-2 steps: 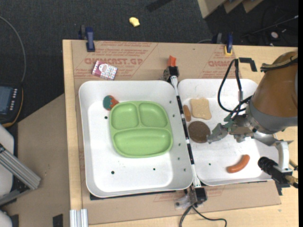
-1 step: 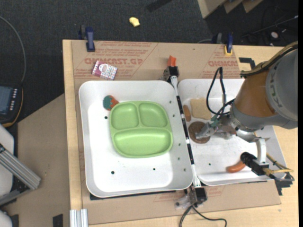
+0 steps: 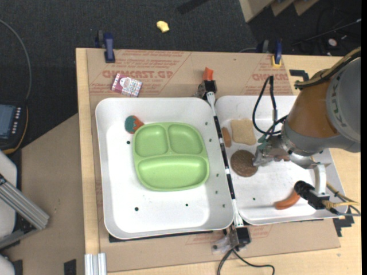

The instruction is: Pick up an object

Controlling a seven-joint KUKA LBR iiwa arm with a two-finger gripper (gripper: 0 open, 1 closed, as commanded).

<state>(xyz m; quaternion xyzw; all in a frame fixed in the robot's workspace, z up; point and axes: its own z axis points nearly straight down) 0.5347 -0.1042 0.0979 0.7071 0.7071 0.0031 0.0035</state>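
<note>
Reaching in from the right, the arm (image 3: 321, 116) sits low over the right bin (image 3: 252, 208), orange band above the wrist visible. The pincer (image 3: 261, 156) is down at the edge of the brown round disc (image 3: 243, 163), which lies on the bin floor near the left wall. Pincer state: cannot tell from this angle, and nothing is visibly gripped.

Other items in the right bin:
- tan bread-like slab (image 3: 242, 131), just above the disc, apart from it
- small orange-brown piece (image 3: 226, 136) against the left wall, beside the slab
- orange sausage-shaped piece (image 3: 287, 200) near the front edge, touching a black part (image 3: 309, 195) that hangs off the arm

Left bin (image 3: 114, 211):
- green three-compartment plate (image 3: 170, 156), roughly centred, lying flat
- small red and teal object (image 3: 134, 124) touching the plate's upper-left corner

On the surface (image 3: 166, 65) behind the left bin: a small pink-and-white packet (image 3: 126, 84). Blue clamps (image 3: 107, 46) hold the back edge. A yellow scrap (image 3: 163, 26) lies on the dark floor beyond the surface.
</note>
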